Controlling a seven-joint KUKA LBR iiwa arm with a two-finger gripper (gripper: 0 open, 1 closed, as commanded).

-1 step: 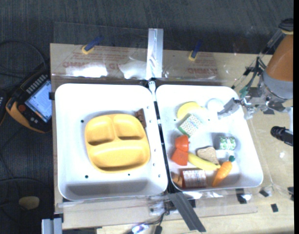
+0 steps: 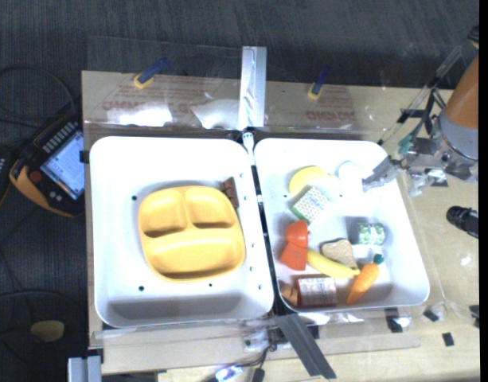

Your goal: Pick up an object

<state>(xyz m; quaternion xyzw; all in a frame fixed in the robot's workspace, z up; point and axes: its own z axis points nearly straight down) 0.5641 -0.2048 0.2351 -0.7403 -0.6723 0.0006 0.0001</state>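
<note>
My gripper (image 2: 396,182) hangs over the right bin's (image 2: 409,249) far right rim, open, with nothing between its fingers. One fingertip (image 2: 372,181) points toward a small white cup (image 2: 347,169). Several things lie in this bin: a yellow round fruit (image 2: 306,178), a green-and-white checked block (image 2: 310,204), a red pepper (image 2: 294,244), a banana (image 2: 331,263), a bread slice (image 2: 338,251), a green-and-white small can (image 2: 369,234), an orange carrot (image 2: 361,282) and a brown can (image 2: 314,290).
The left bin (image 2: 108,277) holds a yellow compartment tray (image 2: 192,231) with a small brown piece (image 2: 229,189) at its far right corner. A metal divider (image 2: 252,86) stands behind the bins. A handheld controller (image 2: 56,165) lies left of the bench.
</note>
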